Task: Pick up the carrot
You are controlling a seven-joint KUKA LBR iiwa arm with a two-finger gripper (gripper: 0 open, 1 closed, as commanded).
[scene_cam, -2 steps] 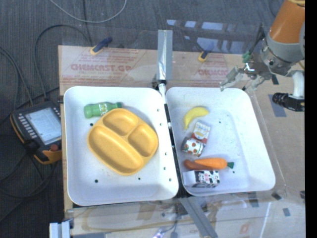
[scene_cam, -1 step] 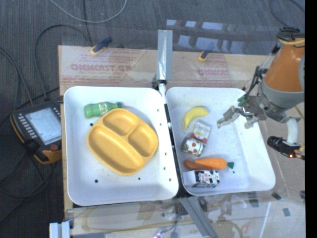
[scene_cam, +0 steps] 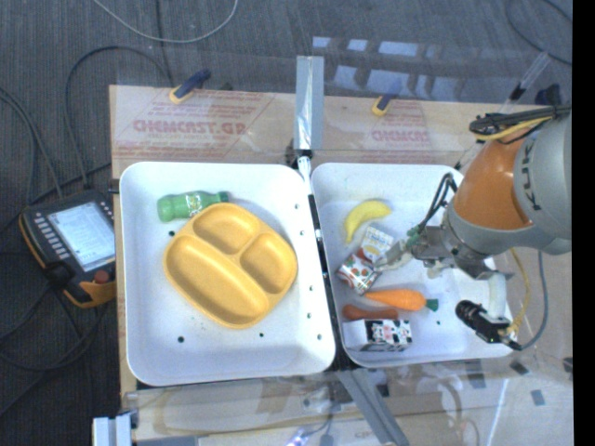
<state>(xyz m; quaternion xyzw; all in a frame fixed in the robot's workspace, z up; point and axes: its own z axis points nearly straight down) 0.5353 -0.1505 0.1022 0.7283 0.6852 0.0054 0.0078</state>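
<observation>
Bench: a wooden board (scene_cam: 232,128) is lying on dark carpet, bearing two white bins side by side.
Left bin (scene_cam: 139,342): is holding a yellow divided tray (scene_cam: 232,263) and a green bottle (scene_cam: 191,203) just above it.
Right bin (scene_cam: 446,342): is holding a banana (scene_cam: 365,216), a small carton (scene_cam: 358,269), a black-and-white box (scene_cam: 389,333) and the carrot.
Carrot (scene_cam: 395,299): is lying flat near the bin's front, just above the box.
Gripper (scene_cam: 420,249): is hanging over the right bin, above and right of the carrot, apart from it; whether it is spread or pressed together, I cannot tell.
</observation>
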